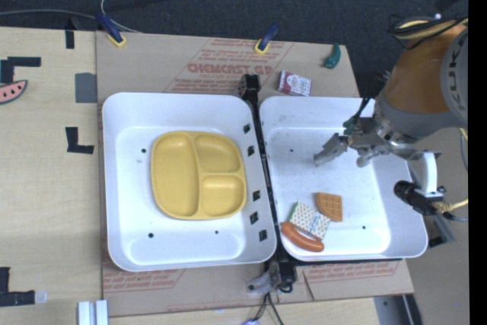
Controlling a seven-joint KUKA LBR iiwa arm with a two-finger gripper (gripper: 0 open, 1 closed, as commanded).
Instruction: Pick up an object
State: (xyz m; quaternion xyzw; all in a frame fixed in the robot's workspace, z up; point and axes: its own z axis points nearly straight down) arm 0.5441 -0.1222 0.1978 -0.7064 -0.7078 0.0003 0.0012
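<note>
Two white bins side by side on cardboard-covered bench.

Left bin (122,186): one yellow divided tray (199,174), three compartments, lying flat near centre.

Right bin (380,240): three small items, all clustered at the near-left part of the floor. One sausage (303,237), reddish-brown, lying along the near wall. One patterned packet (310,219), white with coloured print, touching the sausage just behind it. One waffle piece (329,205), tan, square, just right of the packet and touching its corner.

Behind the bins on the cardboard: one small red-and-white packet (294,83), one yellow clip (265,42), one green item (332,56) — too small to identify.

Arm reaching in from the right over the right bin, orange band (422,72) high, wrist angled down and leftward. Gripper (346,151) low over the bin's middle, fingers (329,151) spread apart — released, nothing between them. Left finger pointing toward the bin's centre, the other shorter in view, beside it to the right.

Waffle piece nearest the fingers: toward the near edge from the gripper, clearly apart, no contact. Packet and sausage further off in the same direction, slightly left.
</note>
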